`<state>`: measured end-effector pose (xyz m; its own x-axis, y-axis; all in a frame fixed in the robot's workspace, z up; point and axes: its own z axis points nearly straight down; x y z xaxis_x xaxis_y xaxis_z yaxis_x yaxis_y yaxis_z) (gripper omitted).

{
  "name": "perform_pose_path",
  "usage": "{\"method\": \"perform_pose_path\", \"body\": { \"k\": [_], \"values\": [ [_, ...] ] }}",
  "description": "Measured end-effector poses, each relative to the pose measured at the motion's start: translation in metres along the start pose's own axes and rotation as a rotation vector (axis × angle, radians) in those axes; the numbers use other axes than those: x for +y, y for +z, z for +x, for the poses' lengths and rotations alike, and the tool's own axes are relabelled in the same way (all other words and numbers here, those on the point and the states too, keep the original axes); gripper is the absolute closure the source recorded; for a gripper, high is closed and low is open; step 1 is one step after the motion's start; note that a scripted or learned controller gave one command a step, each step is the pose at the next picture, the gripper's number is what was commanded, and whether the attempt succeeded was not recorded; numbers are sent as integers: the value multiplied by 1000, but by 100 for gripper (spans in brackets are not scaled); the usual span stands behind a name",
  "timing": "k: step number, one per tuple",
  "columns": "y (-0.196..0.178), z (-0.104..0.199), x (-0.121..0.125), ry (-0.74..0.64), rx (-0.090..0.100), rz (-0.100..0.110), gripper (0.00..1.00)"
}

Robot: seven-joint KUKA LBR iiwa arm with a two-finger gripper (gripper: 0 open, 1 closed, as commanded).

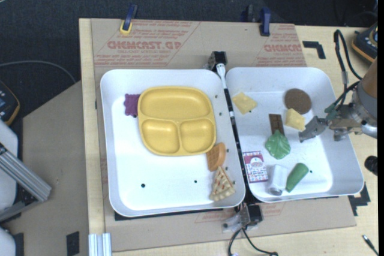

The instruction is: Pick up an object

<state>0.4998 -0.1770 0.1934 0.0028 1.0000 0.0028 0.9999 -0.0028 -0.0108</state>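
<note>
Seen from above, the gripper [317, 127] hung over the right bin [321, 82] with fingers spread apart and holding nothing, just right of a green leafy toy [278, 145] and near a yellow block [294, 119].

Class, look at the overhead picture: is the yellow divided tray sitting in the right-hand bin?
No, the yellow divided tray lies in the left bin, while the right bin holds small food items.

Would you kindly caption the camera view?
Gripper hovers over the right bin of small items; yellow tray fills the left bin.
</note>
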Motion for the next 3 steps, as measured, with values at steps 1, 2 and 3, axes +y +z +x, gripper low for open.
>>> {"method": "perform_pose_path", "body": {
  "k": [1,2,3],
  "values": [
    [-5,0,3,-3,-3,-10,0],
    [39,-2,6,-2,0,-5,0],
    [99,-7,11,-2,0,-4,0]
  ]
}}
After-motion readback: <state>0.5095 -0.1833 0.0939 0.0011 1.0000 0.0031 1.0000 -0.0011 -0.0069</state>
